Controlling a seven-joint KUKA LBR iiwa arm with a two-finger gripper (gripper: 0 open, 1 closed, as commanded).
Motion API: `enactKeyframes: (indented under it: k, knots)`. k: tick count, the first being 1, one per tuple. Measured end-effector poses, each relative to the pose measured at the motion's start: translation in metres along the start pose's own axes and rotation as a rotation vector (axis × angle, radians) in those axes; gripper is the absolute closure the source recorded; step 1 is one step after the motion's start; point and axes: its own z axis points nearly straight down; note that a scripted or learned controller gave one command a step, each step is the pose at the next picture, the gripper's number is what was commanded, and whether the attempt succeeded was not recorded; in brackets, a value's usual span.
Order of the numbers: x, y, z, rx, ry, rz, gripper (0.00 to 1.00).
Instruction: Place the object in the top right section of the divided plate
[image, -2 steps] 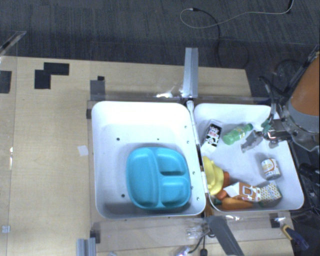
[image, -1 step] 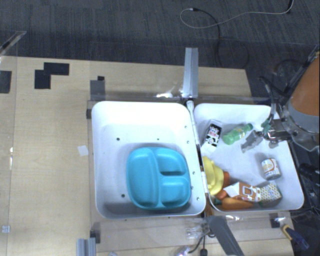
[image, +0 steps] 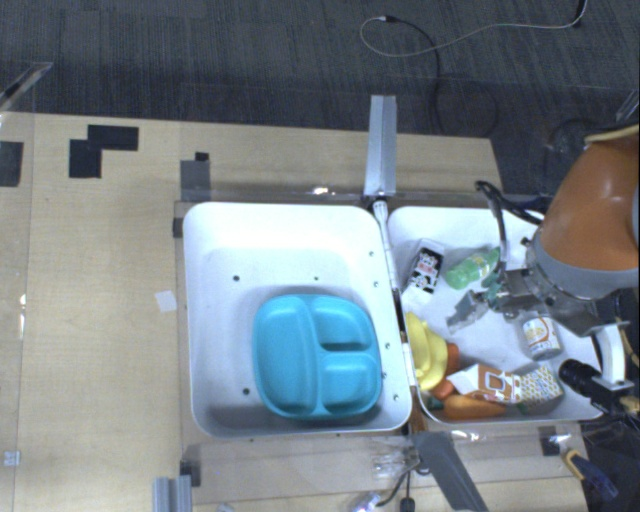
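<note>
A blue divided plate (image: 318, 354) lies in the left white bin (image: 230, 250), toward its front. My gripper (image: 470, 306) hangs low over the middle of the right bin (image: 400, 232), reaching in from the right. It sits just below a green item (image: 470, 268) and to the right of a small black and white packet (image: 426, 270). Nothing can be made out in its grasp. A yellow banana (image: 428, 352) lies against the right bin's left wall, in front of the gripper.
At the right bin's front lie an orange carrot (image: 470, 406), a small orange and white box (image: 496, 381) and a patterned pouch (image: 541, 386). A small jar (image: 540, 337) stands under the arm's wrist. A metal post (image: 381, 140) rises behind the divider between the bins.
</note>
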Motion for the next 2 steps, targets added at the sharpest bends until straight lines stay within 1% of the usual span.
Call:
enactKeyframes:
  k: [1,2]
  knots:
    - [0.031,0.005,0.030,0.000,0.000,-0.125,0.00]
    - [0.110,0.048,0.051,-0.001,0.000,-0.260,0.00]
